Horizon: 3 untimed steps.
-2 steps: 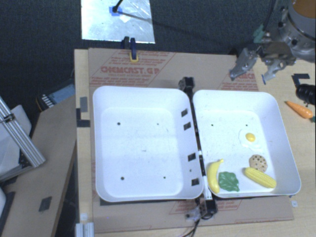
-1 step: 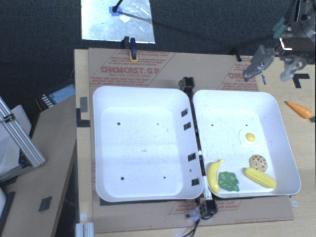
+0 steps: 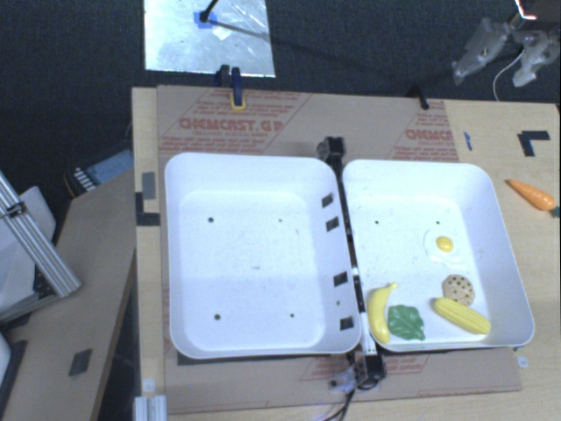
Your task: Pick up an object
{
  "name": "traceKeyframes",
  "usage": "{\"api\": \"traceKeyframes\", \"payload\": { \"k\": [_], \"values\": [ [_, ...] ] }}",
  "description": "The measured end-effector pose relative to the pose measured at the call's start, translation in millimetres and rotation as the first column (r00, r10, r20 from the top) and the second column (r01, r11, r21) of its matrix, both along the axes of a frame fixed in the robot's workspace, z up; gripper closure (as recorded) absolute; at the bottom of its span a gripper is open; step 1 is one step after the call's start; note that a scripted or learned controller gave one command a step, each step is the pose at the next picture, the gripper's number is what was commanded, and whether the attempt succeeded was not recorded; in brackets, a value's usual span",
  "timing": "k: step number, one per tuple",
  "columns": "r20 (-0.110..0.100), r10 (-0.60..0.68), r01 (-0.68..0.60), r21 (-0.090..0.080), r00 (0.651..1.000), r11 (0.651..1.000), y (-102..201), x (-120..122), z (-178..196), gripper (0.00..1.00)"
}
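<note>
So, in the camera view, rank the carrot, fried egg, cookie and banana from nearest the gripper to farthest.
From the gripper, top right:
1. Carrot, on the bench right of the bins.
2. Fried egg, right bin.
3. Cookie, below the egg.
4. Banana, right bin's lower left.

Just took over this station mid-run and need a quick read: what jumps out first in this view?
The toy food bunched in the right bin's near corner catches the eye: a fried egg, a cookie, a corn cob, a banana and a green leafy piece. An orange carrot lies outside on the bench, right of that bin. The gripper hangs high at the top right, well away from all of it.
</note>
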<state>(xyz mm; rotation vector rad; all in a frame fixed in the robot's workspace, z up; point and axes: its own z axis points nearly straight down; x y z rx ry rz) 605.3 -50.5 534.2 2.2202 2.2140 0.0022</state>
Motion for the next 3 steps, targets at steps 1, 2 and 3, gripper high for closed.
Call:
{"api": "traceKeyframes", "payload": {
  "k": [1, 2, 3],
  "values": [
    [-0.002, -0.004, 0.004, -0.001, 1.0, 1.0, -86.4, 6.1, 1.0, 0.0],
    [0.0, 0.001, -0.001, -0.001, 1.0, 1.0, -134.4, 62.2, 0.5, 0.0],
    [-0.018, 0.011, -0.011, 0.008, 1.0, 1.0, -68.7, 62.4, -203.7, 0.0]
  ]
}}
